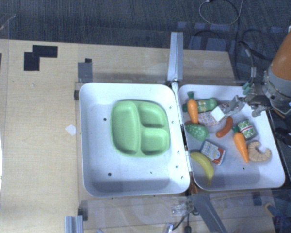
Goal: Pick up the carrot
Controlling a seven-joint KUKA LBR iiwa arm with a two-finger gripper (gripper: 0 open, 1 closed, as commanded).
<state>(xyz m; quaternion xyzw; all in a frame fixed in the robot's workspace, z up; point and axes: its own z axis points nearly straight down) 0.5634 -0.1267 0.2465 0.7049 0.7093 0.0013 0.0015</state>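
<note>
The carrot (240, 147) you were after lay in the right bin (276, 176), toward its right side, its green top up near a small green-labelled can (246, 129) and its orange tip pointing down toward the near edge; a croissant (259, 152) sat just beside it on the right, and a red sausage (224, 126) lay tilted just to its left. You also had a second carrot (192, 110) at the bin's left wall, standing lengthwise beside a green bottle (205, 104); below that sat a bunch of green grapes (197, 131), then a small red carton (213, 152), then a banana (203, 164) near the bin's front-left corner; a white block (217, 114) rested between the bottle and the sausage. The gripper (238, 103) hung over the upper right part of that bin, above the clutter and apart from the carrot; whether its fingers were spread or pressed together, you could not tell from this slant. The left bin (94, 174) held a green divided tray (139, 127) at its middle.
</note>
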